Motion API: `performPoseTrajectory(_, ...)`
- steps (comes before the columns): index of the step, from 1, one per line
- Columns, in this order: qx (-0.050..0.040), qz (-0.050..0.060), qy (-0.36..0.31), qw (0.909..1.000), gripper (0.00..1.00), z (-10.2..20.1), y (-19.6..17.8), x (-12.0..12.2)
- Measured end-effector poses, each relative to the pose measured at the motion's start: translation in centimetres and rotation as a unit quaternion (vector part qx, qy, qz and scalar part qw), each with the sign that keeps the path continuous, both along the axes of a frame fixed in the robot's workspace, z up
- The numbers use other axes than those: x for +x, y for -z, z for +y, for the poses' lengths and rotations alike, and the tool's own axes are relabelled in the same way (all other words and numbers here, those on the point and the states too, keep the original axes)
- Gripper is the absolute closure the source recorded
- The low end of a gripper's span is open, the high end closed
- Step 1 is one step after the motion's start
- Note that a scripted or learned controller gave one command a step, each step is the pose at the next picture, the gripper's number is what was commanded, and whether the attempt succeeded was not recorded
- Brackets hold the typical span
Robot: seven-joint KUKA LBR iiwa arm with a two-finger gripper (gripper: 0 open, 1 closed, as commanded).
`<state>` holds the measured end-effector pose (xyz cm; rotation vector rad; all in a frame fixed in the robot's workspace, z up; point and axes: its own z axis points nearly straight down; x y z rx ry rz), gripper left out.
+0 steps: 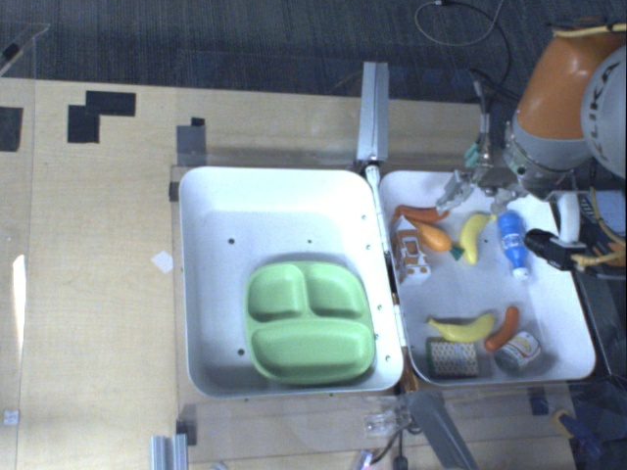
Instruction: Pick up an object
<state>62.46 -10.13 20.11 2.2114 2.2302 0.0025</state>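
Note:
My gripper (476, 196) hangs over the back of the right bin (578, 346), its two fingers spread apart with nothing between them. Just in front of it lie a small yellow banana (472, 236), an orange carrot (427, 225) and a blue bottle (512, 240). A white carton with brown print (412, 258) rests by the bin's left wall. Toward the front sit a second banana (460, 329), a red sausage (503, 328), a small can (519, 352) and a grey mesh-textured item (453, 358).
The left bin (225, 213) holds a green divided plate (310, 321). A metal post (373, 116) stands at the back between the bins. The arm's orange band (560, 86) and black cabling (578, 248) crowd the right bin's right rim.

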Motion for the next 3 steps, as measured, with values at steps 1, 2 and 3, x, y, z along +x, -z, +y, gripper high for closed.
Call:
performPoseTrajectory(1,-0.0009,-0.002,-0.041,0.9992,0.0,-5.7,10.6,-0.2)
performPoseTrajectory(2,-0.0001,-0.003,-0.042,0.9991,1.0,-5.6,9.6,0.0)
performPoseTrajectory(3,-0.0006,-0.001,0.037,0.9993,1.0,-0.7,-0.6,3.5)
